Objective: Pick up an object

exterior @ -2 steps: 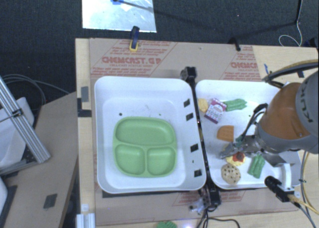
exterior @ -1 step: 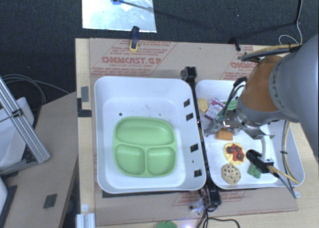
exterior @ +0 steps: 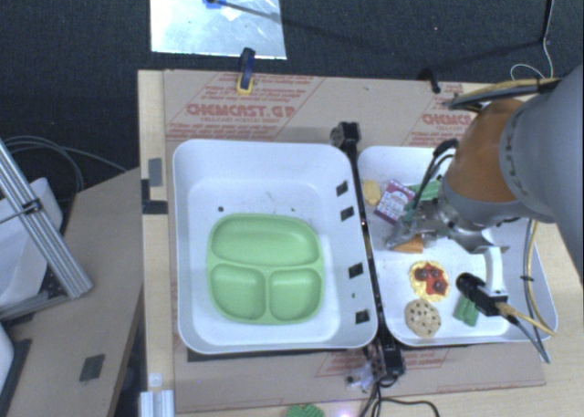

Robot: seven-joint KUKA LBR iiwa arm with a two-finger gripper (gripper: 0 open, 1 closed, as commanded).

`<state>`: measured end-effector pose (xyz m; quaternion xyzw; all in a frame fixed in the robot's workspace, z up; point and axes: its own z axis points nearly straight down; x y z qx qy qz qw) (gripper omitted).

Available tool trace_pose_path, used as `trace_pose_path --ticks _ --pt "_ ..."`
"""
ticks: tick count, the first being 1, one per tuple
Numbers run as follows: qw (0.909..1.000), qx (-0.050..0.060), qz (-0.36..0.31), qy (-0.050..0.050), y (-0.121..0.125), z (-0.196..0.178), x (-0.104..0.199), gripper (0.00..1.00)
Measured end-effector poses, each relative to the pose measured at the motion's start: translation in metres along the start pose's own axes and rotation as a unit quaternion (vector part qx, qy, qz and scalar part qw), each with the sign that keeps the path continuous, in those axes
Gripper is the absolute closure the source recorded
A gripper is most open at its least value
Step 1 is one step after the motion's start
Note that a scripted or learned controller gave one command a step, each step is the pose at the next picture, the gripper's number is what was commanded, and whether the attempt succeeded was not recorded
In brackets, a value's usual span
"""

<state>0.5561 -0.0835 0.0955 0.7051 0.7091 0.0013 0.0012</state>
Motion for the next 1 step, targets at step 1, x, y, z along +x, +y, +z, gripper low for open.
trace_pose_path --ticks 1 --pt "1.0 -0.003 -0.003 0.001 -0.003 -0.0945 0.0602 1.0"
